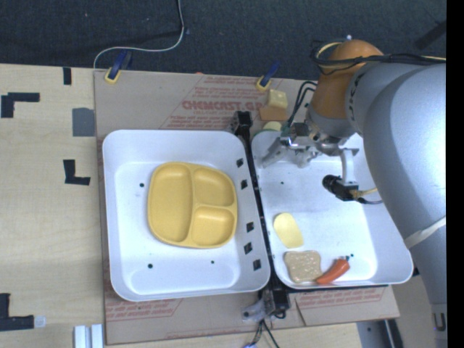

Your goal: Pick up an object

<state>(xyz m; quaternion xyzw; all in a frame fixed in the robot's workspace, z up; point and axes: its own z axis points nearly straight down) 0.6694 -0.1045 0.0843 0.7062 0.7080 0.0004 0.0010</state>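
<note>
In the right bin (377, 246) lie three small things near the front: a pale yellow oval piece (288, 230), a tan slice of toast (302, 265) and an orange carrot-like piece (334, 270) touching the toast's right side. My gripper (288, 149) is low over the bin's back left corner, well behind these three things. Nothing can be seen held in it. The grey arm with its orange band (341, 78) covers the bin's right side.
The left bin (116, 216) holds a yellow divided plate (192, 203). Small tan and yellow blocks (274, 104) sit on the cardboard behind the right bin. Blue clamps (267, 74) grip the cardboard's back edge. A black plug on a cable (339, 187) hangs below the wrist.
</note>
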